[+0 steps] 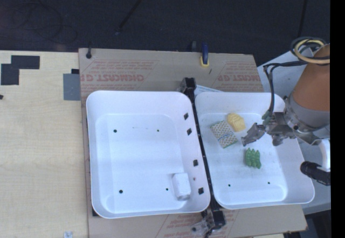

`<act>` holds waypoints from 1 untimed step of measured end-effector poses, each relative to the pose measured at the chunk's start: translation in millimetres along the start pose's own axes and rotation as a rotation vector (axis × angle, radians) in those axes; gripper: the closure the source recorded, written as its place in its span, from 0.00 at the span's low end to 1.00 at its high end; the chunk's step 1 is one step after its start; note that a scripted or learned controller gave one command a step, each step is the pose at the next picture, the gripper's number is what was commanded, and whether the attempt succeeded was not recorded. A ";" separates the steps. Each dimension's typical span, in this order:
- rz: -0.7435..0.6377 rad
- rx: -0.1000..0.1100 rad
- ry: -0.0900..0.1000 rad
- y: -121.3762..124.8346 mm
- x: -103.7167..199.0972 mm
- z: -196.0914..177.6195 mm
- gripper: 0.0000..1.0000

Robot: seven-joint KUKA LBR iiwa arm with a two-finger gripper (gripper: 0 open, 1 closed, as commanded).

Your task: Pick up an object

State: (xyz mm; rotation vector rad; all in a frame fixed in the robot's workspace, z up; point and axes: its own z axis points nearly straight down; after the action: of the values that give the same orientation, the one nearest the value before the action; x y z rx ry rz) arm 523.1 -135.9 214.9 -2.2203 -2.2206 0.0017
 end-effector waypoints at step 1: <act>0.002 0.006 0.000 27.5 -57.8 85.5 0.00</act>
State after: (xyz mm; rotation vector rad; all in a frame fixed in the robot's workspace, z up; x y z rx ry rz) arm 550.5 -193.6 129.4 -2.2199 -2.2153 0.0091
